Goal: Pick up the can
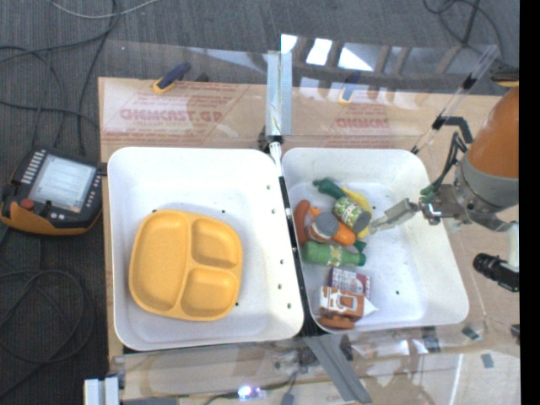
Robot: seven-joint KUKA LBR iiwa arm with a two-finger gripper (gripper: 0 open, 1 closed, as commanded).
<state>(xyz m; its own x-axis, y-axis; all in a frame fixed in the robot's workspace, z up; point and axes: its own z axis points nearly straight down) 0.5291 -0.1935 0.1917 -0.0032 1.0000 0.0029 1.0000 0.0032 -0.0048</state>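
The can [351, 212] lies in the right bin [422, 298], in a heap of small items near that bin's left wall. It rests on its side, green body with a grey end face turned toward the right. Its long axis appears to run left-far to right-near, though the heap hides part of it.

The gripper [381, 219] hangs over the same bin, just right of the can, its slim fingers reaching left toward that grey end. You cannot tell from this view whether the fingers are spread or closed, and nothing is seen between them.

The can lies left of the gripper, very near, possibly touching; this view does not settle it. Your fingers point roughly along the can's axis, so in my judgement they would meet the end face, not the sides.

A green bottle [334, 254] and an orange piece [342, 235] crowd the can's near side. A yellow tray [185, 265] sits in the left bin [135, 171], well apart.
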